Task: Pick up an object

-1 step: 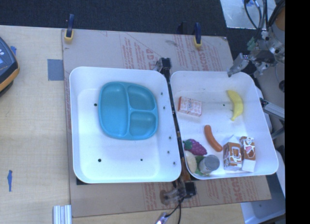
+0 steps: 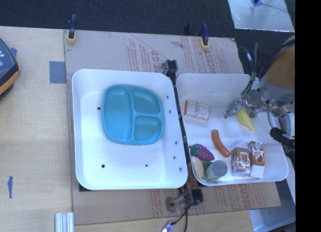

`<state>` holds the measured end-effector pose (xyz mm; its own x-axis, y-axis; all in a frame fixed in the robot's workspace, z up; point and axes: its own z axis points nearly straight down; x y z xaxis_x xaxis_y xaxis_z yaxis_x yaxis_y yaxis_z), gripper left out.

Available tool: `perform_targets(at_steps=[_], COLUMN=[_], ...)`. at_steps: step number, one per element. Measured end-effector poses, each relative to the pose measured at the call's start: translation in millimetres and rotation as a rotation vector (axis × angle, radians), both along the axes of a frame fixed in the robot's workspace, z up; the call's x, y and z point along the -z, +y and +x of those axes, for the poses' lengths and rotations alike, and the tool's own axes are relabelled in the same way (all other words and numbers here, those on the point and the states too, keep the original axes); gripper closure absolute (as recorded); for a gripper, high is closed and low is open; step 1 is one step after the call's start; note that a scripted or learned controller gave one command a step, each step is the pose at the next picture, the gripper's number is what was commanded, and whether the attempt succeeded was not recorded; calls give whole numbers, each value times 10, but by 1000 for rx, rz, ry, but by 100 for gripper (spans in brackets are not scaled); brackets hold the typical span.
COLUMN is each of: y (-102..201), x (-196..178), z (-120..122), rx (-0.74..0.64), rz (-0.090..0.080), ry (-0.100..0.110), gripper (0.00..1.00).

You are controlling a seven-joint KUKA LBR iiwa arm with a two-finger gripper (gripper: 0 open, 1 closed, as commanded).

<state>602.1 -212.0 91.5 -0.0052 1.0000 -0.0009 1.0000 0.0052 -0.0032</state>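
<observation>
right bin [image 2: 200, 81] crowded along its near side — open room mid-left, beside hotdog [image 2: 220, 142].

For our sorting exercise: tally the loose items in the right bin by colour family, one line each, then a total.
Yellow: 1, banana
Orange-red: 1, sausage
Purple: 1, grapes
Grey: 1, can
Orange-and-white cartons: 3
Total: 7

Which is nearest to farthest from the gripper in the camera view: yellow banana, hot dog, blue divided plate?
From the gripper:
1. Yellow banana, right beside it in the right bin.
2. Hot dog, lower left, mid right bin.
3. Blue divided plate, far left in the left bin.
</observation>
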Motion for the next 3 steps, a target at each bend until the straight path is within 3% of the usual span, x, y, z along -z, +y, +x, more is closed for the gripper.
perform_targets(at_steps=[1, 2, 3], y=[-13, 742, 1497], x=[-109, -3, -1014], z=[2, 284, 300], rx=[-2, -2, 1], rz=[-1, -1, 2], ry=[1, -2, -2], gripper=[100, 100, 100])
